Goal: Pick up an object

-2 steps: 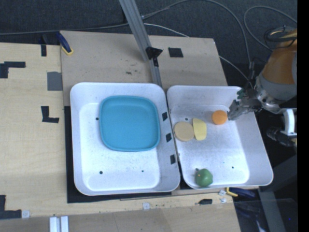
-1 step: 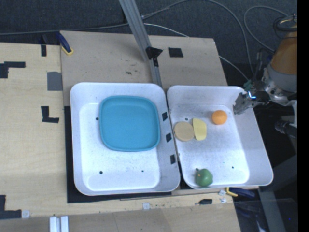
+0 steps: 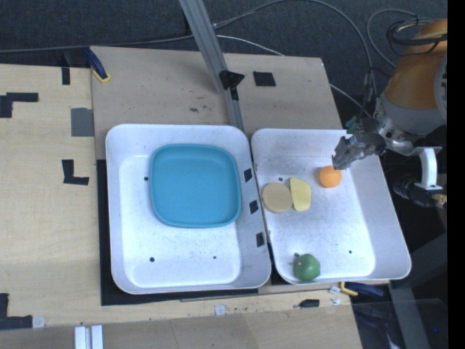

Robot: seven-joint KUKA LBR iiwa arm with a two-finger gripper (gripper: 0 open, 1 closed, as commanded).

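- Two shallow white bins side by side at centre frame, rims touching along a middle seam; left bin, right bin.
- Blue square plate over most of the left bin's floor, with a strip of bare white along the bin's lower edge.
- Broad bare floor in the right bin's lower right and along its upper edge; things gathered toward its left and middle.
- Orange ball in the upper middle of the right bin, just below and left of the gripper.
- Tan round piece and yellow piece touching each other, left of the ball near the seam.
- Green round fruit near the right bin's lower rim, well apart from the rest.
- Gripper over the right bin's upper right area, close to that bin's right rim, tips pointing down-left toward the orange ball.
- Cannot tell whether open or closed: tips dark, small and blurred; nothing seen clamped there.
- Arm's orange band at upper right, cut off by the frame edge.
- Grey slanted pole from the top edge down to the seam.
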